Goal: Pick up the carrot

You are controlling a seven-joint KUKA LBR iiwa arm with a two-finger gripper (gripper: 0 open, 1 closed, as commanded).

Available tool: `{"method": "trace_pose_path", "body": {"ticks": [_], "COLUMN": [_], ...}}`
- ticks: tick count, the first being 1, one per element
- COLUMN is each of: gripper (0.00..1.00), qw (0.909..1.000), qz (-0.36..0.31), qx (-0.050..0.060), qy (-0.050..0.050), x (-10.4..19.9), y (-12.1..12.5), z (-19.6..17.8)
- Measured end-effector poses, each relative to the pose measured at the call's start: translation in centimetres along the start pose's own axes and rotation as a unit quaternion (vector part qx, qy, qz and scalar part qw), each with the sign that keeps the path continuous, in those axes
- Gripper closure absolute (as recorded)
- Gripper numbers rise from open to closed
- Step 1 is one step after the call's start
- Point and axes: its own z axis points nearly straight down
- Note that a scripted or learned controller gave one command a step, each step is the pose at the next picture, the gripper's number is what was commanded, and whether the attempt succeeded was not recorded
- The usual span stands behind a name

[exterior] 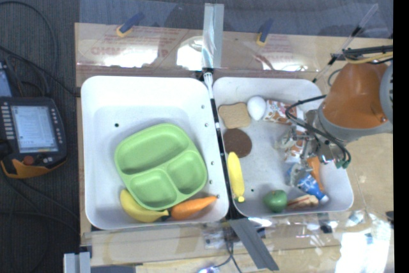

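While the carrot (pixel 193 206) lies untouched in the left bin (pixel 96 137) beside the green tray (pixel 161 166), the gripper (pixel 311 153) hangs over the right bin (pixel 262 160). Its grip state I cannot tell; the pick is yet to begin.

A green three-compartment plastic tray (pixel 162 165) lay in the left white bin (pixel 102 105), a yellow banana (pixel 140 208) just beside it. In the right white bin (pixel 268 87) were a white egg (pixel 256 107), a brown round cookie (pixel 238 142) and a green apple (pixel 276 200).
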Motion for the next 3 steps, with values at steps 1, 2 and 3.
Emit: {"method": "trace_pose_path", "body": {"ticks": [1, 2, 3], "gripper": [1.0, 1.0, 1.0], "qw": [1.0, 0.9972, 0.9979], "qz": [-0.001, -0.075, -0.064], "qx": [0.001, -0.003, 0.0], "qy": [-0.003, 0.004, 0.0], "x": [-0.2, -4.0, -7.2], "y": [0.1, 4.6, 3.4], "z": [-1.2, -7.3, -26.9]}}
